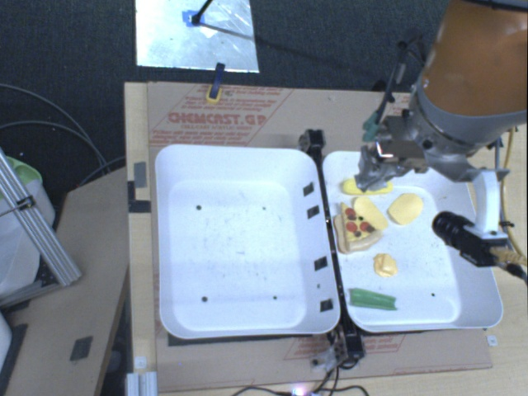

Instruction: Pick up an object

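My pincer (373,177) is low over a flat yellow piece (360,187), just above the pizza slice (360,225). I cannot tell if my pincer is spread or pressed together.

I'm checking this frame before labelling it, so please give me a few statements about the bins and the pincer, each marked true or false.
1. All the food items lie in the right bin. True.
2. The green bean lies in the left bin. False: it lies near the front edge of the right bin.
3. The pincer is down over the yellow piece at the back of the right bin. True.
4. The pizza slice is lifted in the air. False: it rests on the bin floor.
5. The pizza slice lies between the bin divider and the pale yellow lump. True.
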You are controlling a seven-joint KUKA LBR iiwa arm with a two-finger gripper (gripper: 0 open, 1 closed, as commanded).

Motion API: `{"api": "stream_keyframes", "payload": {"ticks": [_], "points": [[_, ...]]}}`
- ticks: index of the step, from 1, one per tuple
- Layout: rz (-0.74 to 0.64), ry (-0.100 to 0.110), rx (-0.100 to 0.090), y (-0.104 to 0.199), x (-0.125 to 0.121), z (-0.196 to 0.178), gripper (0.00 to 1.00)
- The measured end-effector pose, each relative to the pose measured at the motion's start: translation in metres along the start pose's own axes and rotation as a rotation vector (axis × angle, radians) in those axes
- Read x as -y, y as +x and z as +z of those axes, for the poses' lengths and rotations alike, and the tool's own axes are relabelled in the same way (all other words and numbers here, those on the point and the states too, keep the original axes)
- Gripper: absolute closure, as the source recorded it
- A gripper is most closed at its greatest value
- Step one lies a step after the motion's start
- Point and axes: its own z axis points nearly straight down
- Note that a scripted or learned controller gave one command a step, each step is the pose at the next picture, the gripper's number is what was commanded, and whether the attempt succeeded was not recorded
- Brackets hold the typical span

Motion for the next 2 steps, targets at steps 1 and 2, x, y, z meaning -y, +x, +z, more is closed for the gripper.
{"api": "stream_keyframes", "payload": {"ticks": [1,2], "points": [[0.010,0.026,0.007,-0.016,-0.042,0.143,1.00],[0.011,0.011,0.004,-0.047,0.004,0.081,1.00]]}}
